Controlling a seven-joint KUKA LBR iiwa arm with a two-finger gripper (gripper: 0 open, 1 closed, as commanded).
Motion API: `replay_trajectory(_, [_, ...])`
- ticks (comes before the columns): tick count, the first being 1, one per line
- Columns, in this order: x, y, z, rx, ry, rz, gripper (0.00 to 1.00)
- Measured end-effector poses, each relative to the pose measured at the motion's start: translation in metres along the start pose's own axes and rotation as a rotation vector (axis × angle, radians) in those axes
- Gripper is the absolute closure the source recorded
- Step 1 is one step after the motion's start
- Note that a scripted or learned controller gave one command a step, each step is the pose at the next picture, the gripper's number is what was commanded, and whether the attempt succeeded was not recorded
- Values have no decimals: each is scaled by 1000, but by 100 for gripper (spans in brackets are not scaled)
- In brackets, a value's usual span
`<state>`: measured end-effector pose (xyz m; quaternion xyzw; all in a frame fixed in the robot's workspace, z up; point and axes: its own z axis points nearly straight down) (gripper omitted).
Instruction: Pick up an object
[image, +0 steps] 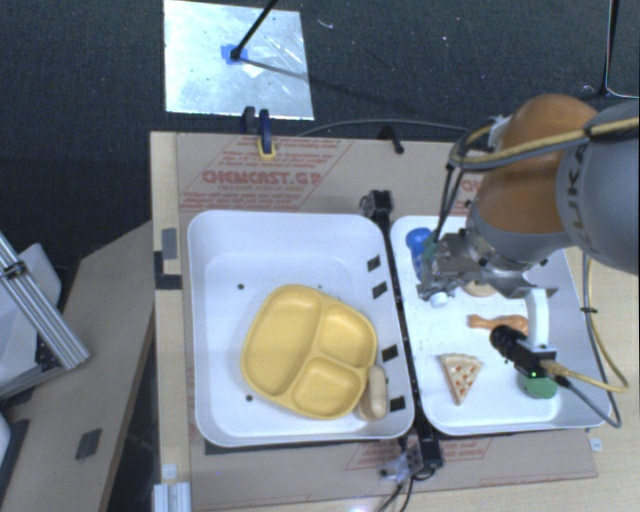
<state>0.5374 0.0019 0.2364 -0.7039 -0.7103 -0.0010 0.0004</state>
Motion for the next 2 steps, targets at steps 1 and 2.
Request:
replay_trajectory(1, [57, -9, -7, -1, 1, -2, 100])
replay_trajectory(2, [107, -8, -7, 0, 1, -1, 100])
